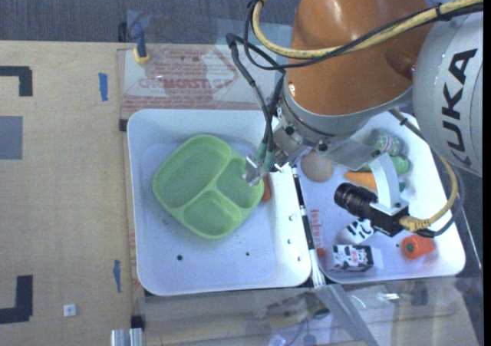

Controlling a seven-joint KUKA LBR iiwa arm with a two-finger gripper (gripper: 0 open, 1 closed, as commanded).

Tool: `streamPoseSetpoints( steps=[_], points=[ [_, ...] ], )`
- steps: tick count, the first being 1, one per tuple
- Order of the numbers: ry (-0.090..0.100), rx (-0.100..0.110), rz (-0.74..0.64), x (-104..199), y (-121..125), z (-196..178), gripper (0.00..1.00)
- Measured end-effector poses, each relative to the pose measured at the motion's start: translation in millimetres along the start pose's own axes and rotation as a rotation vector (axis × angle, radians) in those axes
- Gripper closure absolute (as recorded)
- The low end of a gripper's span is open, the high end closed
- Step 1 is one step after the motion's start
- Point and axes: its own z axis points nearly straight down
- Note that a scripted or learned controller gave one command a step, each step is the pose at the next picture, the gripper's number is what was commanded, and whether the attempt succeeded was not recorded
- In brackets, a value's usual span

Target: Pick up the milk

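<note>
The milk (354,257) is a small carton with black and white cow patches. It lies on its side near the front edge of the right bin (453,256). My gripper (256,172) reaches down over the left bin (146,252), at the right edge of a green divided plate (204,186). It is well to the left of the milk and apart from it. A small red-orange piece (267,192) shows just below the gripper tip. The orange band of the arm (353,37) hides the back of the right bin.
In the right bin lie a beige egg-shaped thing (317,169), an orange item (360,179), a green and white item (387,145) and a small orange-red toy (418,246). A black cylinder (354,199) on the wrist hangs above the milk. A wooden board (54,183) lies left.
</note>
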Motion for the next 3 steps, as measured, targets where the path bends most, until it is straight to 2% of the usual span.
streamPoseSetpoints(
  steps=[1,2,3],
  points=[
    [-0.001,-0.003,-0.309,35,26,-72,1.00],
    [-0.002,-0.004,-0.463,52,38,-72,1.00],
    [-0.002,-0.003,-0.162,-42,62,-46,1.00]
  ],
)
